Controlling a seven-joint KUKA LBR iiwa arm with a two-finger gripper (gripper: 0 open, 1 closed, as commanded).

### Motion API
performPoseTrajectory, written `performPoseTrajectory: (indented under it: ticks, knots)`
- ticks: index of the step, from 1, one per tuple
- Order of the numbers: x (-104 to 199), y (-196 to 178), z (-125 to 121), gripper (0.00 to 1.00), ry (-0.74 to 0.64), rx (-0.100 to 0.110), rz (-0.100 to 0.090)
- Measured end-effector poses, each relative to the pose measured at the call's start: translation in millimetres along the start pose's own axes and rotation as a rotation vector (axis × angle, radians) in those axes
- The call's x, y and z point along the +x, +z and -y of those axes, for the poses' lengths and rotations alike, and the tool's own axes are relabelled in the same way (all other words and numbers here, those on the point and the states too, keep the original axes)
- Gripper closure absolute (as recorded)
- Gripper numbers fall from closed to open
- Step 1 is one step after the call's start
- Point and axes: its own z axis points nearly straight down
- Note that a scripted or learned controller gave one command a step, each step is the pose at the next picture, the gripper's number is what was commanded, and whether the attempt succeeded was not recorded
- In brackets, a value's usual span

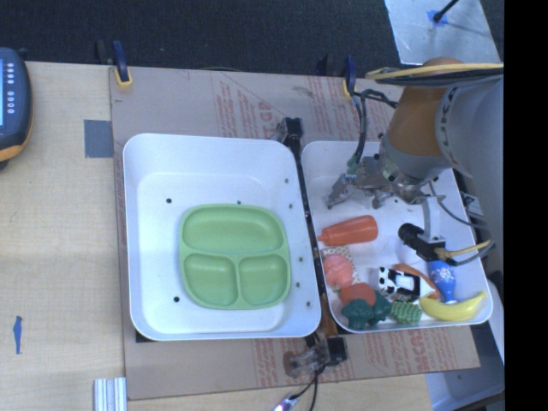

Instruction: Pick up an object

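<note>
Grey arm reaching in from the right, over the right white bin (318, 163).
Metal two-finger gripper (355, 188) spread wide, holding nothing, just above the orange carrot-shaped toy (349, 230).

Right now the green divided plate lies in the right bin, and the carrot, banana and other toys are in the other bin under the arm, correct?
Not quite. The camera view shows the green divided plate in the left bin, not the right. The rest stands: the carrot, banana and other toys lie in the other bin, under the arm.
</note>
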Motion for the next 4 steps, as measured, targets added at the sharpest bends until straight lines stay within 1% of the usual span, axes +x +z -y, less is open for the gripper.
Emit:
performPoseTrajectory:
  ticks: [1, 2, 3, 4]
  knots:
    - [-54, 13, 147, 0.0, 0.012, 0.008, -0.003]
    - [-48, 11, 77, 0.0, 0.0, -0.008, 0.0]
    - [-37, -52, -47, 0.0, -0.003, -0.02, 0.002]
    - [-80, 14, 5, 0.0, 0.006, 0.004, -0.001]
